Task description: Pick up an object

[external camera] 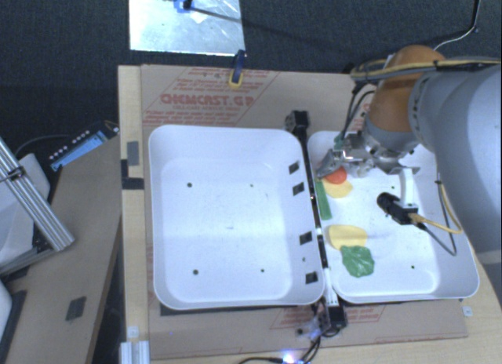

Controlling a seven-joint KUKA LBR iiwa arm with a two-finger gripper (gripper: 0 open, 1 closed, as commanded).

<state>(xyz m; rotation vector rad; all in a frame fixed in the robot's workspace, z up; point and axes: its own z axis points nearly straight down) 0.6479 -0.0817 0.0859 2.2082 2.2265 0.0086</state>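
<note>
Reaching looks to be the step in hand: the arm leans in over the right bin with its gripper low near that bin's far inner corner, close to the divider between the bins. Just under and beside the gripper sits a small red piece, touching a yellow piece on its near side. Whether the gripper is wide, narrow or closed on anything I cannot tell from where I stand, since the wrist and its metal fittings cover that spot; nothing can be seen lifted clear of the bin floor. Nearer to me from the gripper lie a green stick along the bin's inner wall, a second pale yellow lump and a green lump, the last two touching. A black fitting with a yellow cable hangs off the arm over the middle of the bin. The left bin lies across the divider from the gripper. My guess is that the next move calls for settling squarely over the red piece, closing, and rising straight up. The arm's bulk hides the right bin's far edge.
</note>
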